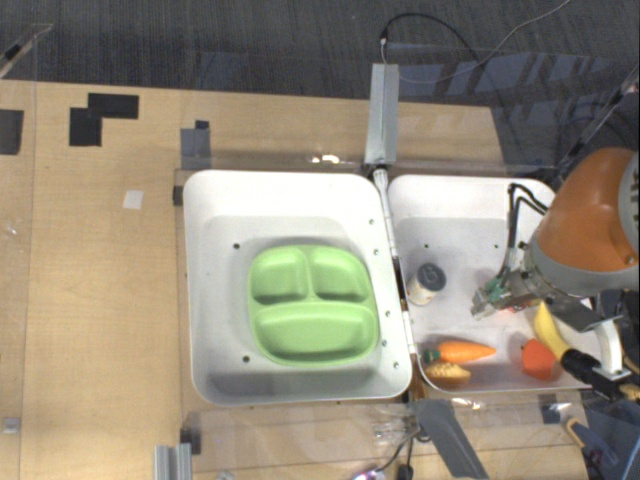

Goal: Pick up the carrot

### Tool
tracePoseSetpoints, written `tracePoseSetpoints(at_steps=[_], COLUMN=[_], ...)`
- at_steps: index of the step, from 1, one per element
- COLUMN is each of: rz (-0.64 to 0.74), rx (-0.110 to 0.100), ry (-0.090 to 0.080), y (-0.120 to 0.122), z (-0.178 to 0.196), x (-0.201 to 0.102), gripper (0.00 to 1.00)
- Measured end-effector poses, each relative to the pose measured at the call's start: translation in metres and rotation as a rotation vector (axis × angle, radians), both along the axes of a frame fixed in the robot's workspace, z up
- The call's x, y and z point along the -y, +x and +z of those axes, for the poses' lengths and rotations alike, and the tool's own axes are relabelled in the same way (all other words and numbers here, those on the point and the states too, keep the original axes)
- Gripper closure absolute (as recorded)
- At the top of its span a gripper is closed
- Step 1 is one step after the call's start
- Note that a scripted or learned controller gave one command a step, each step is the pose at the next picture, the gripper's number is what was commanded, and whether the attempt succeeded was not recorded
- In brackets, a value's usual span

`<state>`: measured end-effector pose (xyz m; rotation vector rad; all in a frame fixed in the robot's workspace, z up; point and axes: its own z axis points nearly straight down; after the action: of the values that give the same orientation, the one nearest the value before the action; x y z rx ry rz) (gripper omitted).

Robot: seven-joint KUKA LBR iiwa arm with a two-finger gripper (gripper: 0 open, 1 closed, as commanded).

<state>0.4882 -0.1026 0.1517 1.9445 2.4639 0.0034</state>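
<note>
Carrot (466, 351) lying flat near front wall of right bin (450, 218), pointy end facing right. Small yellow corn piece (447, 372) sitting just beside it, in front. Gripper (497, 295) hanging above and right of carrot, apart from it, holding nothing; cannot tell how wide it is. Banana (545, 326) and orange fruit (538, 360) crowding nearby. Risk: pincer grabbing corn instead, or pushing carrot into wall.
</note>
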Motion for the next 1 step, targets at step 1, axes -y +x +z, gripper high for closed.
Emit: tracePoseSetpoints(at_steps=[1], rz=[0.002], rx=[0.002], ry=[0.0], y=[0.0011], z=[0.0094], x=[-0.0006], gripper=[1.0])
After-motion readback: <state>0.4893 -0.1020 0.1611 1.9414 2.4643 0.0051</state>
